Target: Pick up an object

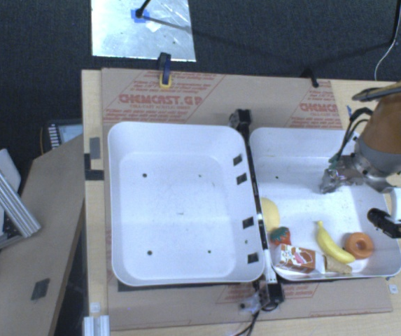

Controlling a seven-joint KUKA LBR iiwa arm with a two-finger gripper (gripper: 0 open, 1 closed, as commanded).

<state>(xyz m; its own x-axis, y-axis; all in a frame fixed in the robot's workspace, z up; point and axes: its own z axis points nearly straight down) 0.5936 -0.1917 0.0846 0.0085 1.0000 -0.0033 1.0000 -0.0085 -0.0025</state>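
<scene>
The gripper [329,180] is being seen at about 2 o'clock in the right bin [291,149], low over the bin floor, with the grey arm [389,142] entering from 3 o'clock. Whether the gripper is wide or narrow cannot be told; the tip is being read only as a small blurred metallic shape. Nothing is being seen held in it.

The candidate objects are being found clustered at 5 to 6 o'clock of the right bin, well apart from the gripper. A banana [332,242] is lying slantwise at roughly 5 o'clock. An orange ring [359,244] is lying just beside it, toward 4 o'clock. A small printed box [298,258] is lying flat at 6 o'clock, with a red item [280,236] just above it. A pale yellow fruit [270,213] is resting against the left wall at 8 o'clock.

The left bin [179,201] is being noted alongside.

Judgement: the banana is being taken as the likeliest pick. It is being judged light, fairly stiff and smooth-skinned, so a grasp across its mid-length, perpendicular to its long axis, is being favoured. The flat box is being judged harder to get under.
</scene>
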